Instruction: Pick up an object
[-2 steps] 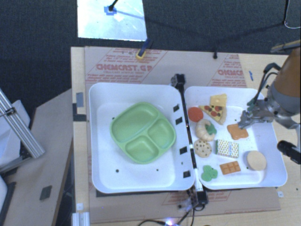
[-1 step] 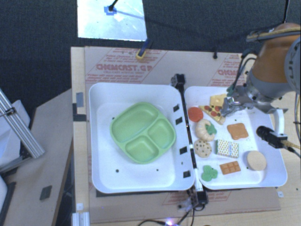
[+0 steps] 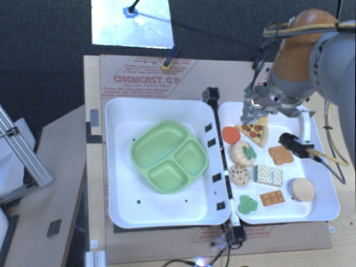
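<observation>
While the gripper [image 3: 253, 113] hangs at the right bin's [image 3: 328, 204] far end, the pizza slice [image 3: 253, 132] lies just below-near it, pointing near-right, though I can't tell its jaw state.

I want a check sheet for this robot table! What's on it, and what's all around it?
Surface: two white bins side by side on a cardboard sheet.
Job's things: pizza slice, tomato, donut, cookie, cracker, broccoli in the right bin.
Clutter: green tray in the left bin.
Grippers: gripper over the pizza slice.
Cables: bundle on the arm.
Surroundings: dark carpet, shiny plate.
</observation>
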